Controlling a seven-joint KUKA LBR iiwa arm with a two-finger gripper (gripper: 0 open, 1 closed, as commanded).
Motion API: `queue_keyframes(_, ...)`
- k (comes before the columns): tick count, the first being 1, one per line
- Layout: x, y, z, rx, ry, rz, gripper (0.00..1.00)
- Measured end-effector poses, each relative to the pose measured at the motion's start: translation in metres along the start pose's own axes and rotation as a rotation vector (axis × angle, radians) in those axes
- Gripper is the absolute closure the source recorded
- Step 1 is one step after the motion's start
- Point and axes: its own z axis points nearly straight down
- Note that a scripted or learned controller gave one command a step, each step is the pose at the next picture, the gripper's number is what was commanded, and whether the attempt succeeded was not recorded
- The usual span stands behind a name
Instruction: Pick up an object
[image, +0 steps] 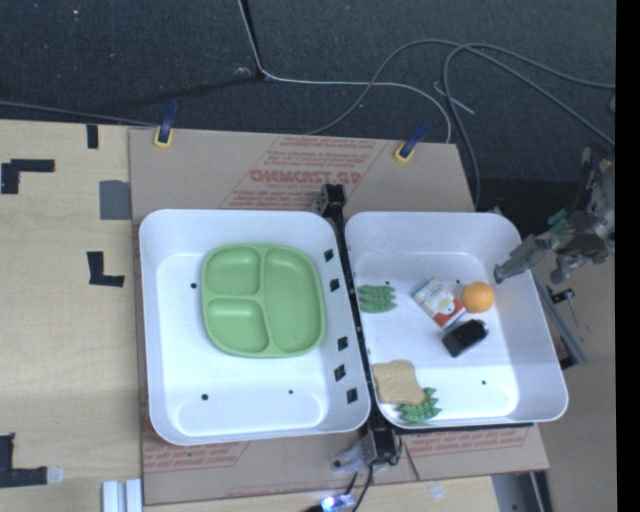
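Green divided plate (264, 300) in left bin (165, 390), orange ball (479, 297) in right bin (535, 395)

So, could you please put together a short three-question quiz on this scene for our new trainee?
1. True or false: the green divided plate lies in the right bin.
2. Which thing lies closest to the orange ball?
A. the slice of bread
B. the small red and white carton
C. the green leafy piece by the divider
3. Fill in: the gripper sits at the right bin's ___ edge, over its rim.

Key
1. False: it lies in the left bin.
2. B; the black block lies just below them.
3. Right.
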Motion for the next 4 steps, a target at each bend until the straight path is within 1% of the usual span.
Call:
queue_keyframes(1, 0.001, 0.002, -0.007, -0.012, -0.003, -0.004, 0.0)
queue_keyframes(2, 0.002, -0.006, 0.04, -0.008, -0.002, -0.004, 0.0)
queue_keyframes(3, 0.009, -0.012, 0.099, -0.008, -0.002, -0.004, 0.0)
queue_keyframes(4, 0.013, -0.014, 0.142, -0.01, -0.003, -0.005, 0.0)
